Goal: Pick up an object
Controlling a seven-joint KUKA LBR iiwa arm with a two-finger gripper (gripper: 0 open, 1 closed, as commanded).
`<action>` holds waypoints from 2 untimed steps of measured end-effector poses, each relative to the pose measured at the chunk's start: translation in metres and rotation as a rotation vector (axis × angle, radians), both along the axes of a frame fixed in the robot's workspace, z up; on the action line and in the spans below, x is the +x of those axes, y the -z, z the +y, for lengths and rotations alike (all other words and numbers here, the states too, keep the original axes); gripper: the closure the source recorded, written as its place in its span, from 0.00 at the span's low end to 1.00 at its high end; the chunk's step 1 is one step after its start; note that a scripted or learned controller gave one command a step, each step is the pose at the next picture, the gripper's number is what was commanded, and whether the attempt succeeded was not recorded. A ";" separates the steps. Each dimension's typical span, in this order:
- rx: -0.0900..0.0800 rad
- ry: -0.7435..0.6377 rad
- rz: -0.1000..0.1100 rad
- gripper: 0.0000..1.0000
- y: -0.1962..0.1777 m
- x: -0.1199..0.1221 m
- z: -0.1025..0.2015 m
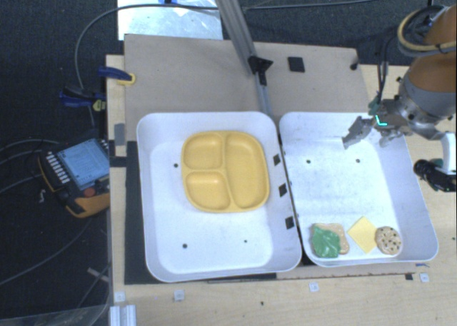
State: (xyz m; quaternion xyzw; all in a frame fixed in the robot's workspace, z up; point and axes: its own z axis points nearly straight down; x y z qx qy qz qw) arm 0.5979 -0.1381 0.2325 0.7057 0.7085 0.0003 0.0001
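Along the near edge of the right bin (400, 175) lie three small things: a green piece on toast (328, 240), a yellow cheese slice (363, 235) and a round chocolate-chip cookie (388, 240). My gripper (368, 134) hangs over the far part of that bin, well away from them, with two grey fingers spread apart and nothing between them. A yellow three-compartment plate (225, 171) lies in the left bin (161, 239).
A slanted metal pole (239, 25) crosses above the bench behind the bins. Clamps and a blue device (78, 164) sit off the bench's left side. Black clips (280, 189) mark the seam between the bins.
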 end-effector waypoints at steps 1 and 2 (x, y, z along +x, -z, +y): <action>0.000 0.000 -0.001 0.00 0.000 0.000 0.000; -0.001 0.003 0.002 0.00 0.042 -0.002 -0.003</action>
